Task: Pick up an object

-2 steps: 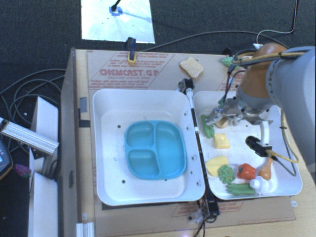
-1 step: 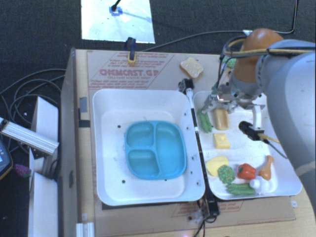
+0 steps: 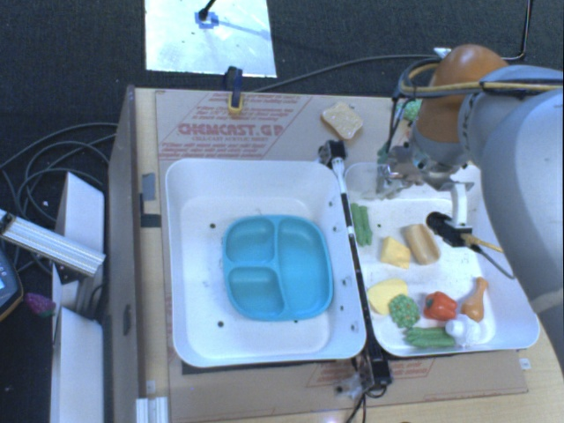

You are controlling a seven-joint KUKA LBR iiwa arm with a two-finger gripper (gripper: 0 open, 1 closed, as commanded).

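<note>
Near edge of frame: cardboard sheet with red print covers the counter; both bins sit on it, touching along a black clamped seam at centre.

Left bin: holds a blue divided plate, flat, three compartments, roughly centred.

Right bin: toy food clustered in its lower half. Lower right of frame: green bean pod at the near rim, white piece just beside it, red pepper, green broccoli, yellow wedge, orange drumstick. Further up: yellow cheese piece touching a tan bread roll; a long green pod lies along the seam.

Tool: over the far end of the right bin, upper right of frame, hanging from the grey arm with its orange band. Whether it is open or closed, cannot tell; nothing seen in its grasp.

Beyond the bins: tan slice lies on the cardboard, yellow-and-black clamp at the far edge.

Far: dark carpet floor, a shiny metal plate at top, cables left
</note>
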